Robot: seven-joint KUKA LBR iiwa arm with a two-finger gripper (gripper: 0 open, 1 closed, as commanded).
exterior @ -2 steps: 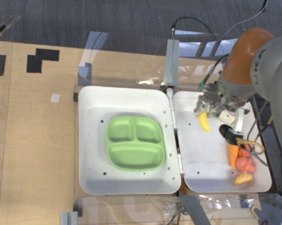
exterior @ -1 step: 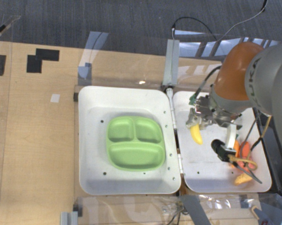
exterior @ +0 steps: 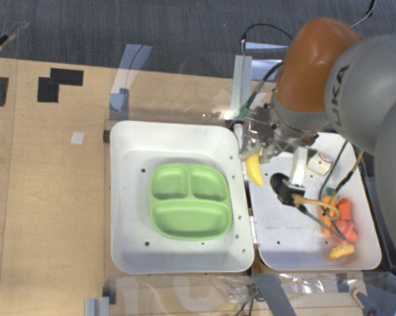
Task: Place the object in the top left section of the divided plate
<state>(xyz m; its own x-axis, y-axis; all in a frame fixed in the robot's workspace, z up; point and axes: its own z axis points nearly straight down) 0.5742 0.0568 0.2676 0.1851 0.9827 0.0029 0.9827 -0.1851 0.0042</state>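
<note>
Fingers of the gripper (exterior: 251,153) pinch the upper end of the yellow banana (exterior: 254,173), which hangs just right of the green divided plate (exterior: 189,218), clear of it. Pickup looks done; the carry to the plate's top left section (exterior: 170,183) and the release remain

Two shallow white bins, left bin (exterior: 133,152) and right bin (exterior: 280,231), one green divided plate (exterior: 190,200) with three sections, one yellow banana (exterior: 254,170), one orange carrot-like piece (exterior: 330,205), one red piece (exterior: 346,229), one yellow-orange piece (exterior: 341,252), one small white tag (exterior: 319,165), one grey arm (exterior: 375,95).
</note>
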